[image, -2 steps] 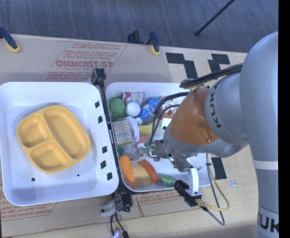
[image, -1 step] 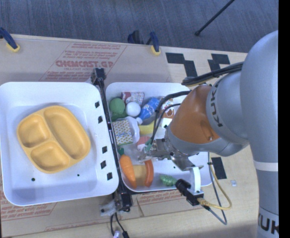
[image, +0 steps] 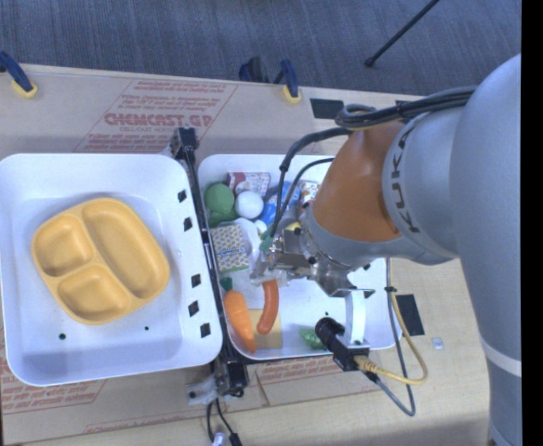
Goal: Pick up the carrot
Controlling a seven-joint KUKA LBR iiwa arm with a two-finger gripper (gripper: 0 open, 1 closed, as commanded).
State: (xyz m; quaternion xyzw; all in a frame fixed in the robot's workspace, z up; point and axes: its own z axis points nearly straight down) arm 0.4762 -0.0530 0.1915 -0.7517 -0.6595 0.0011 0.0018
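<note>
The carrot (image: 240, 321) lies in the right bin (image: 376, 340), at about seven o'clock in it, close to the wall between the two bins, running roughly from twelve to six o'clock. Just beside it at three o'clock lies a sausage (image: 269, 307), and a yellow block (image: 270, 341) sits under their lower ends. The tool (image: 270, 266) hangs above the sausage's upper end; whether it is spread or pressed together cannot be told. At eleven o'clock in this bin lie a green ball (image: 219, 200) and a white egg (image: 249, 204). The left bin (image: 11, 277) holds a yellow divided plate (image: 99, 259).
</note>
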